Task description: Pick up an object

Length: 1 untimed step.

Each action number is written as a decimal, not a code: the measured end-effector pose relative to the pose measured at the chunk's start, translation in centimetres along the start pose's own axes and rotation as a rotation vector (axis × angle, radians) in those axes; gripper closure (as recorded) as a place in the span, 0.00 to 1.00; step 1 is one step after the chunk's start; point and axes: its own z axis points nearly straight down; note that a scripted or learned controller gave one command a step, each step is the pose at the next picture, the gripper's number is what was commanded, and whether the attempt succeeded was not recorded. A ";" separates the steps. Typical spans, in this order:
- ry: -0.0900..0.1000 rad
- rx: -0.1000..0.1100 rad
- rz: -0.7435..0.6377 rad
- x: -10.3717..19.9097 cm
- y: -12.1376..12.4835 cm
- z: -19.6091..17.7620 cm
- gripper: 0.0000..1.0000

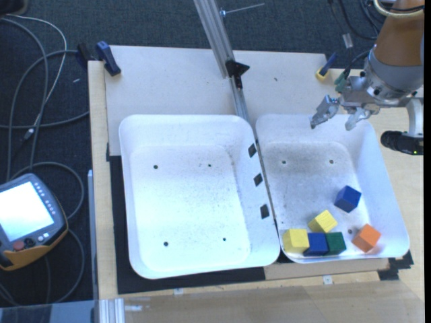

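Note:
My gripper (339, 117) hangs over the far edge of the right bin (380, 160), fingers spread apart and nothing between them. Several small blocks lie at the near end of that bin, well below the gripper: a blue cube (347, 198), a yellow cube (324, 221), a second yellow block (295, 239), a dark blue block (316, 243), a green block (335, 242) and an orange cube (367, 237).
The left bin (135, 147) sits beside the right one, with black clips (257, 179) along the shared rim. A slanted metal rod (215, 32) crosses the back of the bench. A blue clamp (108, 57) is at the far left corner, a teach pendant (27, 221) lies off the bench.

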 end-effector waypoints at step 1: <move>0.005 0.014 0.004 -3.4 -10.5 14.7 0.00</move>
